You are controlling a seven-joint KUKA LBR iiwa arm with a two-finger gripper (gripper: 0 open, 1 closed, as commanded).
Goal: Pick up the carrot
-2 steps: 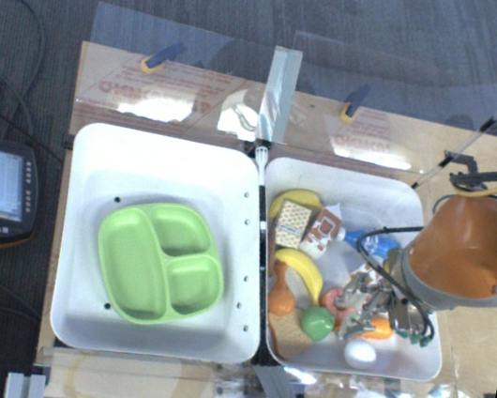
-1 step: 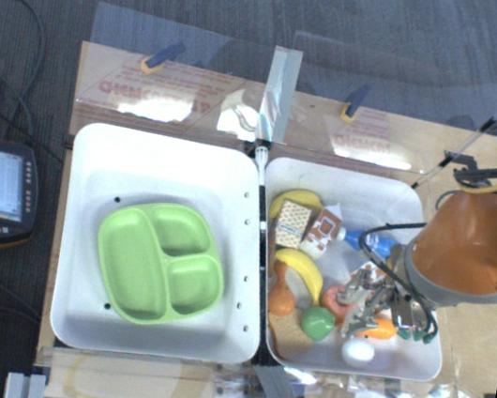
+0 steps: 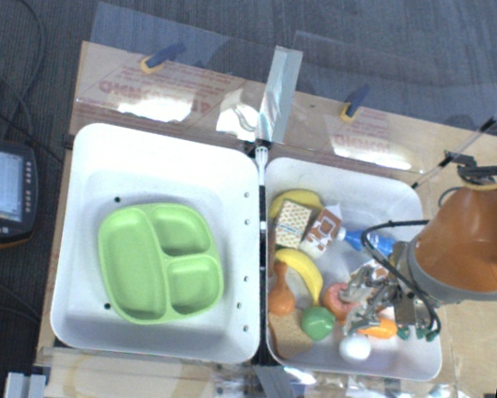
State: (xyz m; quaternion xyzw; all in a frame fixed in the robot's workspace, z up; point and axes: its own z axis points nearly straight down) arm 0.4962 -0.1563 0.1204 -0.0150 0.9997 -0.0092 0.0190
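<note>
The carrot [image 3: 380,329] is a small orange piece lying near the front right of the right bin [image 3: 409,369], partly hidden under the gripper. My gripper [image 3: 368,300] hangs low in that bin, directly over and just left of the carrot, below the orange wrist band. It stands among cluttered items, and I cannot see whether anything is held in it.
Around the gripper lie a red-orange round fruit [image 3: 337,300], a white egg [image 3: 354,348], a green lime [image 3: 317,325], a banana [image 3: 301,269], an orange piece [image 3: 280,300] and small boxes [image 3: 309,225]. The left bin [image 3: 102,167] holds a green divided plate [image 3: 161,264].
</note>
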